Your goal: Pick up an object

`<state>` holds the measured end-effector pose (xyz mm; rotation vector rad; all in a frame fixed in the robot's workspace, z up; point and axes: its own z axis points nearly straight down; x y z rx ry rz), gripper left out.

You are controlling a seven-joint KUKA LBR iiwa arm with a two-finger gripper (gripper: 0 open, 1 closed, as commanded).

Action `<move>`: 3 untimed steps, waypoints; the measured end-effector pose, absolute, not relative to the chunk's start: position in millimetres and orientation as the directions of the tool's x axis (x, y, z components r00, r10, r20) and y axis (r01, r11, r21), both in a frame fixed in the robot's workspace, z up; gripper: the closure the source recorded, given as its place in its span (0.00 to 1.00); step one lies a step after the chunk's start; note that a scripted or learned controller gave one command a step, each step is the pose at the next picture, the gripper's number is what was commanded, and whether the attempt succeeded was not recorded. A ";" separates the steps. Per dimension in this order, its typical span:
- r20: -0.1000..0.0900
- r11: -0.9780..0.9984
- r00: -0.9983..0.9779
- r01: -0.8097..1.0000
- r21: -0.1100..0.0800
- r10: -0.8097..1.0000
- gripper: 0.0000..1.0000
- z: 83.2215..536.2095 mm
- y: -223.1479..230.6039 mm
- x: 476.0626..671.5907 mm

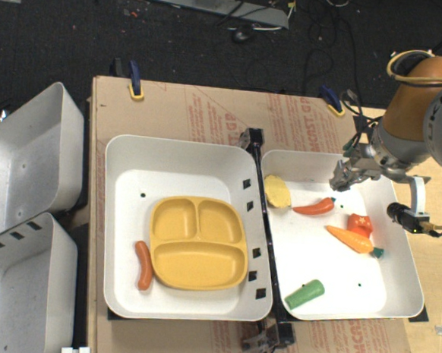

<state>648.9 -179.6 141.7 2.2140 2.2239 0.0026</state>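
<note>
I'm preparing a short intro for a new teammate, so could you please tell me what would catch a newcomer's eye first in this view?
The big yellow divided plate in the left bin stands out first, with a toy sausage lying beside its left edge. In the right bin, bright toy food is scattered: a red chili pepper, a carrot and a green cucumber. The pincer hangs over that bin's upper part, near the chili pepper.

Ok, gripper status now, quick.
Gripper: over the right bin, near the red chili pepper; nothing seen between its fingers, open or shut cannot be told.
</note>
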 end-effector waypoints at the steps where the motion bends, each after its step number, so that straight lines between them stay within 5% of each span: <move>1: -0.003 0.003 -0.003 1.000 0.008 1.000 1.00 193.0 -185.2 654.7; 2: -0.003 0.004 -0.004 1.000 0.008 1.000 1.00 246.5 -185.4 656.4; 3: 0.001 0.007 -0.007 1.000 -0.001 1.000 1.00 243.9 -128.2 647.7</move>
